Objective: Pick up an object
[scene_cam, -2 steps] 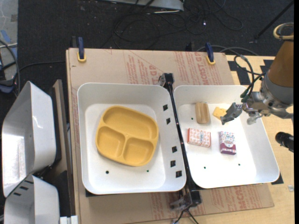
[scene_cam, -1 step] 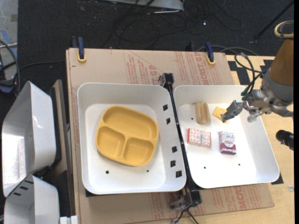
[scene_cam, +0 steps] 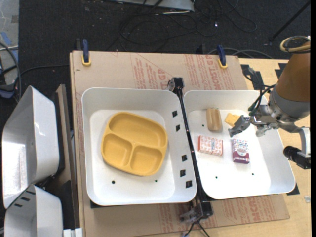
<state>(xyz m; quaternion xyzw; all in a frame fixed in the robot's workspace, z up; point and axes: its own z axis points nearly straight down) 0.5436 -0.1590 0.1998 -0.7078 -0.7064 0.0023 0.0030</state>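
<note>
The right bin holds a tan block, a small yellow piece, a red and white packet and a purple and white packet. My gripper hangs over this bin, just right of the yellow piece and above the purple packet. Nothing shows in its grasp. The grey arm comes in from the right edge of the camera view.
A yellow divided plate lies in the left bin. A black divider runs between the bins. Blue and yellow clamps sit on the bench's far edge. White containers stand off the bench at the left.
</note>
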